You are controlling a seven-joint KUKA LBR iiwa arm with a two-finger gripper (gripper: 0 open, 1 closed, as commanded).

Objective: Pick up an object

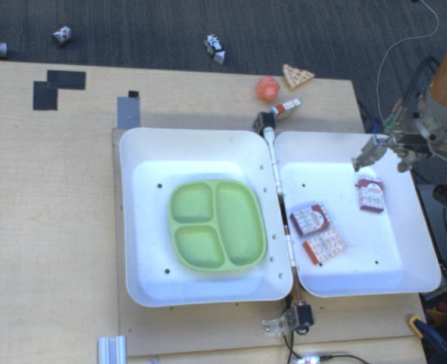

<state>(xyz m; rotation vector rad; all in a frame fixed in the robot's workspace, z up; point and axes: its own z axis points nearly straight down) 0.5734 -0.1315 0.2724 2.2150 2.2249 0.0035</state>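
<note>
White plastic makes up both shallow bins, set side by side on the wooden bench; the left bin [132,203] holds a pale green divided plate [217,225] with three compartments, lying near its middle; the right bin [413,271] holds three small flat packets; a red-and-white packet [371,195] lies toward the far right side, a second red-and-white packet [310,219] lies near the divider between the bins, and an orange patterned packet [324,245] sits just beside it, nearer the front. All three lie flat and are printed with small patterns too fine to read. The gripper [384,155] hangs over the far right corner of the right bin, above and apart from the nearest packet; its fingers [368,155] are spread, with nothing between them. Bare white floor lies open along the right bin's front and far edges. Beyond the bins, on the bench, rest an orange ball [267,88] and a pizza-slice toy [298,76].
</note>
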